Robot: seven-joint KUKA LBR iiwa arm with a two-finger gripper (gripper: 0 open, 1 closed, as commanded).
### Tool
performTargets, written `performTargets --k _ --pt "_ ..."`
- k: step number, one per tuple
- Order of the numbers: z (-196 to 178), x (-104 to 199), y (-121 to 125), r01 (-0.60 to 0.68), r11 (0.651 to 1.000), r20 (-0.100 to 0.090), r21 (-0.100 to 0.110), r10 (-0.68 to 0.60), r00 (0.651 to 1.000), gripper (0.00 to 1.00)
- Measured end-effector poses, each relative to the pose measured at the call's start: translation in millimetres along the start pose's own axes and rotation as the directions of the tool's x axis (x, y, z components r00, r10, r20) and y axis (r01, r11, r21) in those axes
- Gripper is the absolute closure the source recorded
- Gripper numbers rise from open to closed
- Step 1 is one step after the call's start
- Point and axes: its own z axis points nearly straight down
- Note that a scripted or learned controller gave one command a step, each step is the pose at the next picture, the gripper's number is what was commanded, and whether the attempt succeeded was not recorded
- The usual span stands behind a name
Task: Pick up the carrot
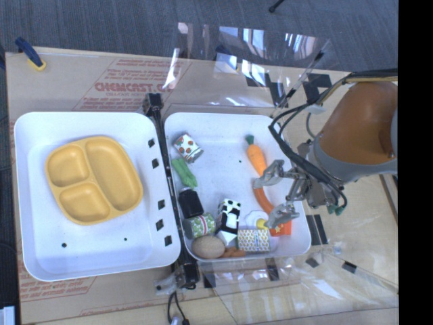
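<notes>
A yellow plate [93,179] with three compartments lies in the left bin [27,249], well apart from the carrot [256,157]. The carrot lies in the right bin [216,124], green top toward the far wall, to the right of a green pod [185,172] and a small patterned can [187,147]. Just right of and below the carrot, the gripper [278,193] hangs with its fingers [270,175] spread wide and nothing between them, over an orange strip [262,199].
</notes>
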Motion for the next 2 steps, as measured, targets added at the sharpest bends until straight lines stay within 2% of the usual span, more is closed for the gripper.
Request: performTargets --k 1,2 --pt "30.0 -69.0 -25.6 -0.041 0.999 0.001 0.0 0.041 0.999 0.0" --pt "130.8 -119.6 -25.4 -0.019 1.0 0.001 -0.001 0.019 1.0 0.0"
